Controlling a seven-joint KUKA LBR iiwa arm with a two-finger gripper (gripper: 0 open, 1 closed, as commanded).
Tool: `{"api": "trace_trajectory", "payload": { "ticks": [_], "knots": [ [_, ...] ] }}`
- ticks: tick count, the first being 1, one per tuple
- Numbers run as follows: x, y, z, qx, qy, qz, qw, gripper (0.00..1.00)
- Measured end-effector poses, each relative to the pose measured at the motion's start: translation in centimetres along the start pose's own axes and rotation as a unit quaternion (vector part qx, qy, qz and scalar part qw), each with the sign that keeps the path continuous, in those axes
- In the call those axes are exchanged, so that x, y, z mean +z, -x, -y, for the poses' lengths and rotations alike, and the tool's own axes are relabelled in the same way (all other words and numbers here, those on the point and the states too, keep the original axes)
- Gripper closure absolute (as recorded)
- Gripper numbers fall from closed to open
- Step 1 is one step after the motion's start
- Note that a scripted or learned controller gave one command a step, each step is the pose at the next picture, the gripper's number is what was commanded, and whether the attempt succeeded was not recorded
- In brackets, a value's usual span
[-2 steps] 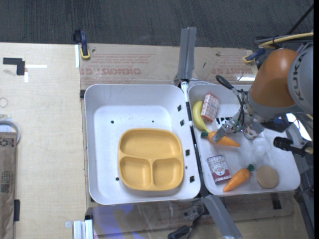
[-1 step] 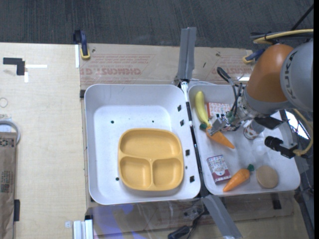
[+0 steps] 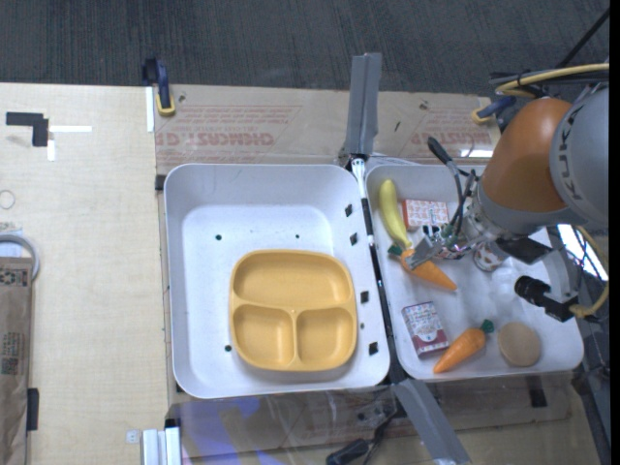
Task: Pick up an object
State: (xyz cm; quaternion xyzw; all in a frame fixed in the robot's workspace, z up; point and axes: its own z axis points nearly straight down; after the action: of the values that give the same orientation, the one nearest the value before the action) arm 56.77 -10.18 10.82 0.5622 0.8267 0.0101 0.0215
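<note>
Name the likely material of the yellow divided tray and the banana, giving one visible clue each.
Yellow divided tray: probably moulded plastic; one even colour, smooth rounded compartments, soft sheen.
Banana: likely a plastic toy; uniform yellow without blemishes, though real fruit cannot be ruled out.

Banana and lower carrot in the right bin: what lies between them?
In the camera view, between the banana and the lower carrot lie a second carrot and a small red-and-white packet.

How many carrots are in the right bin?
2. One carrot lies mid-bin by the gripper, just below the banana; the other carrot lies near the front edge. The arm may hide more.
</note>
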Motion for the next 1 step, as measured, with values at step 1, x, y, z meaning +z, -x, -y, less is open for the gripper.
{"api": "trace_trajectory", "payload": {
  "ticks": [1],
  "knots": [
    [0.17, 0.61, -2.43, 0.129, -0.008, -0.005, 0.9916, 0.00]
  ]
}}
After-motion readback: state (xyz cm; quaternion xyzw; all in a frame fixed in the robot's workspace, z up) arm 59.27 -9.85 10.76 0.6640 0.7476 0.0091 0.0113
